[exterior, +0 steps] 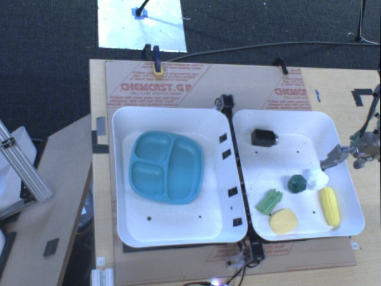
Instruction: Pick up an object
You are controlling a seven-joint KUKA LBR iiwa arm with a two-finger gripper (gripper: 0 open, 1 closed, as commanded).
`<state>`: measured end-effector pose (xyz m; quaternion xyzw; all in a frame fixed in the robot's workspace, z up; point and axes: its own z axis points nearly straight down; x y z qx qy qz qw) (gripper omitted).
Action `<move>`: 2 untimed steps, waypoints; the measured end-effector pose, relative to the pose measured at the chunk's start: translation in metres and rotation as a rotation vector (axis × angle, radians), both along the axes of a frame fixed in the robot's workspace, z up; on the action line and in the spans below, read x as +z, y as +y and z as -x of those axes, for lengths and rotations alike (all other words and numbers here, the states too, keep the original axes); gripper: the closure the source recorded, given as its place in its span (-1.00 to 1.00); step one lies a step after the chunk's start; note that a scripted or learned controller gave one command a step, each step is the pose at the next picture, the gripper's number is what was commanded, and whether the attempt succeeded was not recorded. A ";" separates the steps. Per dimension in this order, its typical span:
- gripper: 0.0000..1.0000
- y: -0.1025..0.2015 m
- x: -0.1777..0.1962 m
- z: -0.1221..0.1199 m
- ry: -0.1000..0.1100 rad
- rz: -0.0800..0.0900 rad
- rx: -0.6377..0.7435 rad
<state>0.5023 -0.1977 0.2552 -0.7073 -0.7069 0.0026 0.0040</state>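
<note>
A: Right white bin point(342, 137), contents?
B: You have a black block point(264, 137), dark green ball point(297, 183), white lump point(317, 178), yellow corn cob point(330, 206), yellow lemon-shaped piece point(284, 221), green ridged piece point(269, 201).
A: Left white bin point(122, 159)?
B: Teal divided plate point(166, 167).
A: Tool?
B: Grey gripper point(331, 158) at the right rim; whether it grips anything, you cannot tell.

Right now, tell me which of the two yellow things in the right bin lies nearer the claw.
The long yellow corn cob, by the bin's right wall under the claw. The rounder yellow lump sits further left, at the front edge.
</note>
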 end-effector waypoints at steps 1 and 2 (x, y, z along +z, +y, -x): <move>-1.00 0.001 0.006 -0.002 -0.011 0.003 0.004; -1.00 -0.003 -0.036 -0.004 -0.009 0.002 0.002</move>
